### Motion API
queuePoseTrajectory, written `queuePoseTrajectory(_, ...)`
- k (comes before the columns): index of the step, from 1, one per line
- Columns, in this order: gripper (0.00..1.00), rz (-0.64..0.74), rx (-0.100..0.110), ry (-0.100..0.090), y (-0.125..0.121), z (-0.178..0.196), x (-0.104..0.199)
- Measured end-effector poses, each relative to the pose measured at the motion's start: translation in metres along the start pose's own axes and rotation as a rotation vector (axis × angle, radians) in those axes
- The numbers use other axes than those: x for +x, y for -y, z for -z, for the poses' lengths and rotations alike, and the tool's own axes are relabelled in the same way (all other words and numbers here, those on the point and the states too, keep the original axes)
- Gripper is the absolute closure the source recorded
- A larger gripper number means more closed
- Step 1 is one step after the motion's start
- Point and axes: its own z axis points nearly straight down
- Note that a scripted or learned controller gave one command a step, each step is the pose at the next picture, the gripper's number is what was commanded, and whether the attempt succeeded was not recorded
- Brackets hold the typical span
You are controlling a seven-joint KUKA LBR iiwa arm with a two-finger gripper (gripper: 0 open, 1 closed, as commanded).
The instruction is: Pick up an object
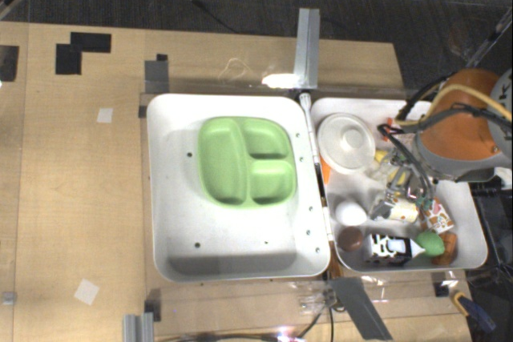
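Gripper [390, 200], grip state unclear, hangs over the glossy white right bin [473, 246] near a clear round cup [346, 140].

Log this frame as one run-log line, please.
gripper low in right bin, among clutter | grasp unclear | green tray in left bin

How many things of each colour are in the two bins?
Green: 2, the plate and a small toy
White: 2, the bowl and a ball
Brown: 1, a ball
Black and white: 1, a box
Total: 6 that I can tell apart; more small bits lie under the gripper.
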Motion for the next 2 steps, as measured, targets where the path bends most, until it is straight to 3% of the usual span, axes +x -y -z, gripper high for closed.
queuePoseTrajectory(1,0.00,-0.033,0.000,0.001,-0.029,0.001,0.028)
queuePoseTrajectory(2,0.00,-0.077,-0.001,0.003,0.003,0.002,0.054)
